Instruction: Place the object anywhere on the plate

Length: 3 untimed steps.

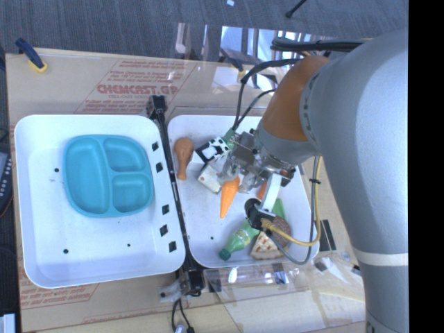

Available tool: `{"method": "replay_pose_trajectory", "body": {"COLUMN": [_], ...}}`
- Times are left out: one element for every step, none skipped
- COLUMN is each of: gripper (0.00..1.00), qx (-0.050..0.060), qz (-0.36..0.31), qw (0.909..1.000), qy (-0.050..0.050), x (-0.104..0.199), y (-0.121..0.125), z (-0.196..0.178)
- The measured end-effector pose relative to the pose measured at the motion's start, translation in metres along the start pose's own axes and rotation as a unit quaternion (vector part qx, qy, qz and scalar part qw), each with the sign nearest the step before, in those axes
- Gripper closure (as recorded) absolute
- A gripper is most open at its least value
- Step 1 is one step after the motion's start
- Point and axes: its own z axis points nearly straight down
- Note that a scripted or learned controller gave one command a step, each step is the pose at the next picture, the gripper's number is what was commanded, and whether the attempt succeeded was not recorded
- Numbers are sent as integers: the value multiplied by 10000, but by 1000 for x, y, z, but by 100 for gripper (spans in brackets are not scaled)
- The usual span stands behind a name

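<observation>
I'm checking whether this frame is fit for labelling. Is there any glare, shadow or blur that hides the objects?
Camera view: bright glare on the clear sheet behind the bins; the blue plate is evenly lit and sharp; the arm looms large and soft-edged, covering part of the right bin; the carrot reads clearly, while the items under the gripper crowd together.

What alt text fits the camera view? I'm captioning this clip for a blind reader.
A grey arm's gripper hangs over toy foods in the right bin, by a carrot, drumstick and green bottle. A blue plate sits in the left bin.
</observation>
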Motion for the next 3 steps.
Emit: {"method": "replay_pose_trajectory", "body": {"gripper": [100,100,0], "qx": [-67,-58,-55], "qz": [-1029,-1228,-1217], "qw": [9947,9924,9926], "qy": [-10,-15,-25], "x": [98,165,163], "y": [-21,-47,-46], "z": [0,-26,-26]}}
